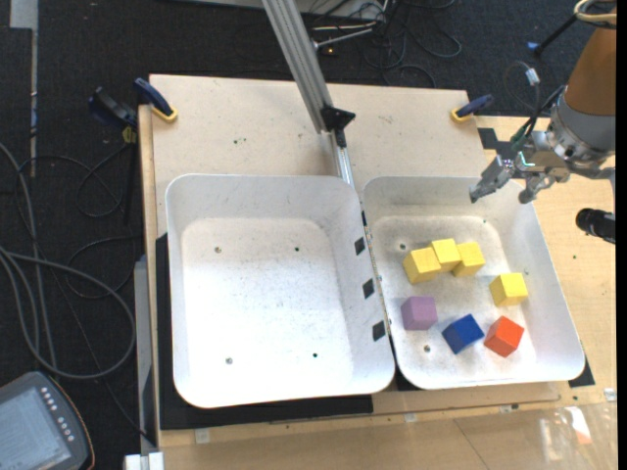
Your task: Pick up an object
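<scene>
Start at the near edge of the bench [294,116], where the two white bins sit side by side: the left bin [196,199] carries no blocks, and everything you could pick lies in the right bin [549,262]. Nearest you in that bin are the orange block [505,336] and the blue block [462,333], close together but apart, with the purple block [420,311] just to their left. A little farther in sits a lone yellow block [509,287] toward the bin's right wall. Beyond it, near the middle of the bin, three yellow blocks [446,258] are bunched in a touching row. Farthest back, over the right bin's far right corner, you see the hand [504,182] hanging above the rim, its fingers spread apart with nothing between them. It is well apart from every block and seems to sit above the bin rather than down among them. Judged from this, the pick is hardly begun: no block is grasped or lifted, and you have the whole descent, closing and lift left to do. The lone yellow block looks the easiest target, since it has free space around it.
</scene>
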`<state>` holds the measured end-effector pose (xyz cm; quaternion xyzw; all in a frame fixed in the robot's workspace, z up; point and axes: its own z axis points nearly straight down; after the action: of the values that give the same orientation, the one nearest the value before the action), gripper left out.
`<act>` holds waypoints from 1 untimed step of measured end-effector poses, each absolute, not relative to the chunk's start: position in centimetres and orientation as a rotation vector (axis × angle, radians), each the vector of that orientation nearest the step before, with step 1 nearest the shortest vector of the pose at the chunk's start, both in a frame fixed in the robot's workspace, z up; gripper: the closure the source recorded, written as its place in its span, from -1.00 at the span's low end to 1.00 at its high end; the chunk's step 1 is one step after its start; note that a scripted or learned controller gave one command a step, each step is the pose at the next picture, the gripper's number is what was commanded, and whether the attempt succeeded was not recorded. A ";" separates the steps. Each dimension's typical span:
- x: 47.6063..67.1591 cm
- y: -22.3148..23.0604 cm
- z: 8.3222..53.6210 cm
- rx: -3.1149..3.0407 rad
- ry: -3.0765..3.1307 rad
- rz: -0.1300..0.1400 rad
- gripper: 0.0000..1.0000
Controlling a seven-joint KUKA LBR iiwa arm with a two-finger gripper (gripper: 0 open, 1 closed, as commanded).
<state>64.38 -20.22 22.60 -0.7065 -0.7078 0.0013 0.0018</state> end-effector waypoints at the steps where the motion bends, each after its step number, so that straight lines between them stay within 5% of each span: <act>1: 64.5 -20.2 22.9 -2.218 -2.226 0.001 -1.00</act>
<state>64.48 -20.19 22.91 -0.7057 -0.7085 0.0005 -0.0003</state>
